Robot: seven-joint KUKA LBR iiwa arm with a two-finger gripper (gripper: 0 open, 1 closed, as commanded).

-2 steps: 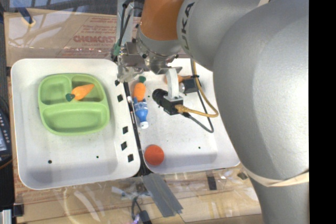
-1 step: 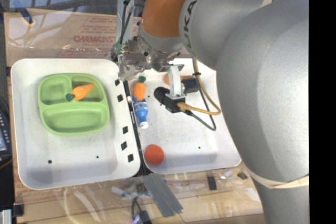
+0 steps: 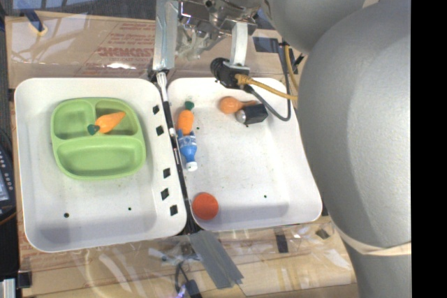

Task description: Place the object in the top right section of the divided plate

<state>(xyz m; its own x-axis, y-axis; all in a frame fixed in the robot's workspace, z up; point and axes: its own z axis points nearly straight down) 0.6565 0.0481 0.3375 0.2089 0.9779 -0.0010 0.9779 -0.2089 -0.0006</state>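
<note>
Divided plate [image 3: 98, 162]: one, green, holding one carrot [image 3: 110, 121] in its top right section.
Right bin [image 3: 279, 178]: four objects.
Tool [image 3: 202, 24]: grip state cannot be told.

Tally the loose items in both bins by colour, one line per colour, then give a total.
Orange: 4 (carrot in the green plate, carrot by the divider, egg-shaped piece, ball)
Blue and white: 1 (bottle)
Green: 1 (divided plate)
Total: 6
</note>
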